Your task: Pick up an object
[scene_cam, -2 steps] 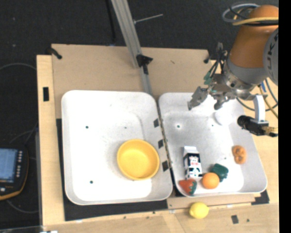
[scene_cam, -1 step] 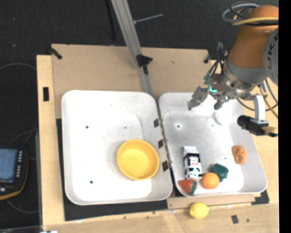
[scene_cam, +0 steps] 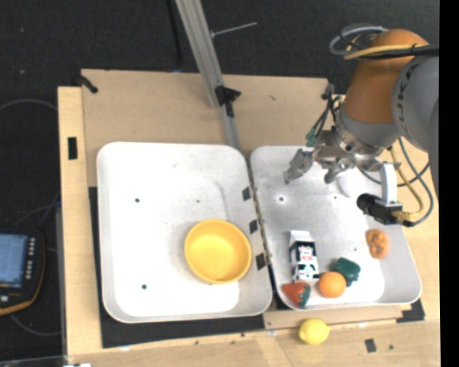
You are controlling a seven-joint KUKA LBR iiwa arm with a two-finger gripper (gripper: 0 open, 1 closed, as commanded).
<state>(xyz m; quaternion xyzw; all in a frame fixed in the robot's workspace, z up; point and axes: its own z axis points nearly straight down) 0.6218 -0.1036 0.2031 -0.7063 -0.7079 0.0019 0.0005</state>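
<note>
My gripper (scene_cam: 315, 168) hangs over the back of the right bin (scene_cam: 321, 205), its two fingers spread apart with nothing between them. Toward that bin's front lie a white and black toy car (scene_cam: 303, 256), an orange ball (scene_cam: 332, 284), a dark green piece (scene_cam: 347, 269) and a red piece (scene_cam: 295, 293). A small orange-brown figure (scene_cam: 377, 242) lies near the bin's right side. In the left bin (scene_cam: 138, 205) sits a yellow bowl (scene_cam: 217, 250).
A yellow lemon-like ball (scene_cam: 314, 331) rests on the bench in front of the right bin. A grey metal pole (scene_cam: 203, 44) slants up from between the bins. A handheld screen (scene_cam: 8, 270) lies off the bench at left. Cables hang by the arm at right.
</note>
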